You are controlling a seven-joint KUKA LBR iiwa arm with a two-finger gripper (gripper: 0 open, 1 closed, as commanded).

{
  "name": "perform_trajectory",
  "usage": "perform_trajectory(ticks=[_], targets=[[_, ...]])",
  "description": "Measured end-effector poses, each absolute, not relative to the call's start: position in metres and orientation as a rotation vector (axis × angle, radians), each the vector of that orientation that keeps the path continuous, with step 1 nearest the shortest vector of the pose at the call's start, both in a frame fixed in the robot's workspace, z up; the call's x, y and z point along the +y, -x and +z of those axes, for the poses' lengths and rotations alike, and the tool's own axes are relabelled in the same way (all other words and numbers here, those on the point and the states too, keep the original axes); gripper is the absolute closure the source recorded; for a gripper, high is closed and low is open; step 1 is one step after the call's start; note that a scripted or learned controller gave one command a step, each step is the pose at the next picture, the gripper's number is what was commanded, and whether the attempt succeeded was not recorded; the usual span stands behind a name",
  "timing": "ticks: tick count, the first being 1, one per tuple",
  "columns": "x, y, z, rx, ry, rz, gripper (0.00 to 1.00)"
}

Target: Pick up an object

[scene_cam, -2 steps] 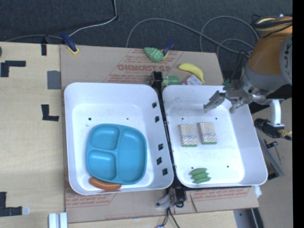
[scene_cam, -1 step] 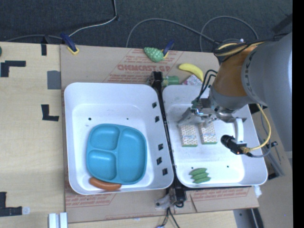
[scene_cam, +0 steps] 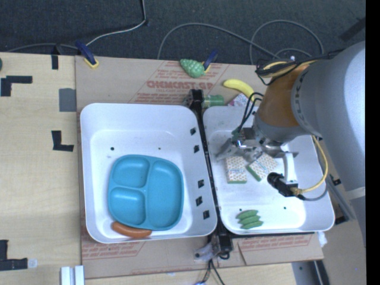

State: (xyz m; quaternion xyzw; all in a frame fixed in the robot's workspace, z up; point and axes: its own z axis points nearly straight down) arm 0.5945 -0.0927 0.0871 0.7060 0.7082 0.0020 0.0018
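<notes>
The left bin (scene_cam: pixel 95 159) holds a blue plate (scene_cam: pixel 145 192) with three compartments, lying flat toward the bin's near side. An orange sausage (scene_cam: pixel 132 230) lies along the plate's near edge, touching it, close to the bin's front wall.

On the cardboard behind the bins sit a green knobbly toy (scene_cam: pixel 192 67), next to a blue clamp (scene_cam: pixel 209 58), and further right a banana (scene_cam: pixel 238 87), just past the back rim of the right bin (scene_cam: pixel 309 218). Another blue clamp (scene_cam: pixel 87 55) grips the cardboard's far left corner. A small green thing (scene_cam: pixel 215 101) lies at the back rim where the two bins meet; what it is cannot be made out.

In the right bin, a checkered sponge (scene_cam: pixel 236 169) with a green edge lies flat near the middle. A second sponge (scene_cam: pixel 258 170) lies tilted just beside it on the right, the two touching or nearly so. A green pea pod (scene_cam: pixel 249 218) rests near the front wall, well apart from the sponges.

The gripper (scene_cam: pixel 243 146) is down in the right bin, directly above the back ends of the two sponges. A metal finger (scene_cam: pixel 225 149) slants out to the left over the bin floor. Whether the fingers are wide or narrow cannot be told from this slant, and nothing is seen held between them. The arm (scene_cam: pixel 314 100), grey with its orange band, comes in from the right over the bin's back corner.
</notes>
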Motion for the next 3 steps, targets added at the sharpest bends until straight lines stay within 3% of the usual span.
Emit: perform_trajectory(ticks=[2,3], targets=[[-0.116,-0.669,0.086,2.222,-2.217,0.002,0.00],[-0.100,-0.588,0.086,2.220,-2.221,0.000,0.00]])
